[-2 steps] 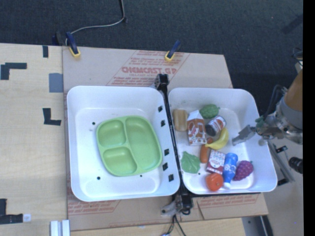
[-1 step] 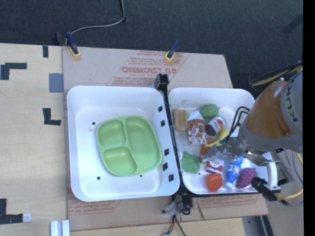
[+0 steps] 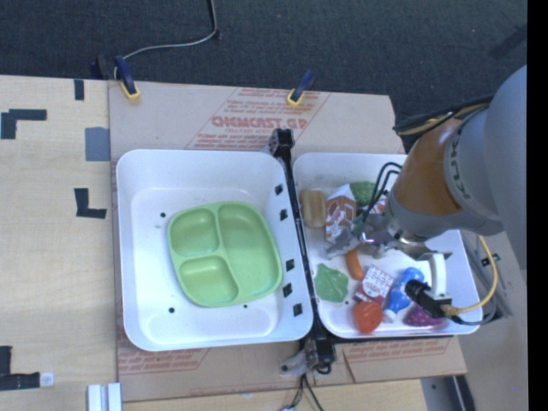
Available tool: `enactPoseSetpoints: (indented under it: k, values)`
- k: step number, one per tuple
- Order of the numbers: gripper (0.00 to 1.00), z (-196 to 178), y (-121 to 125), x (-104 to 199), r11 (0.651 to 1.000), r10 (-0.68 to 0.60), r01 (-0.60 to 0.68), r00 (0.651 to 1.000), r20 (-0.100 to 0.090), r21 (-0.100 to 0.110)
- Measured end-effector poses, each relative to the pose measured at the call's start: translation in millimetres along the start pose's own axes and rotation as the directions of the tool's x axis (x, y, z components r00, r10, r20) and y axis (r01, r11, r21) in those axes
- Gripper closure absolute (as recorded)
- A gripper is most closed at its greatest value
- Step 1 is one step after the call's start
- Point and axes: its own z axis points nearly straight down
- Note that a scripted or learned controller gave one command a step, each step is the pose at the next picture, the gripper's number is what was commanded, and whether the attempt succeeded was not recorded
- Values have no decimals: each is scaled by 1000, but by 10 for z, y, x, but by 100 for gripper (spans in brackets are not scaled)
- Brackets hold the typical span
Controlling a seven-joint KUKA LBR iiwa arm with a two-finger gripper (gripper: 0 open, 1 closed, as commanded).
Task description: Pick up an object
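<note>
The right bin [image 3: 310, 308] holds a heap of small items: a tan block [image 3: 312, 206], a red-and-white packet [image 3: 339, 214], a green piece [image 3: 330, 282], an orange piece [image 3: 354, 264], a red-printed white packet [image 3: 376, 281], a blue item [image 3: 405, 288], a red round item [image 3: 367, 316] and a purple item [image 3: 421, 317]. My gripper [image 3: 361, 236] reaches down into the middle of this heap, right beside the red-and-white packet and above the orange piece. The wrist and arm hide most of its fingers. A green leafy item [image 3: 363, 190] lies just behind it.
The left bin [image 3: 137, 178] carries a light green divided plate [image 3: 225, 253]. A black divider [image 3: 289, 221] runs between the bins. Both rest on a cardboard sheet [image 3: 248, 118] held by yellow clamps [image 3: 300, 91]. The grey arm with its orange band [image 3: 428, 182] covers the right bin's far right side.
</note>
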Motion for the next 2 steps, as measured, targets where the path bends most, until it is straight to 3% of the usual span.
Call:
enactPoseSetpoints:
  k: [1, 2]
  values:
    - [100, -94, -4, -10, 1000, 1, -1, 1000, 1, 1]
    - [100, -978, -145, 560, 1000, 0, 0, 1000, -3, 8]
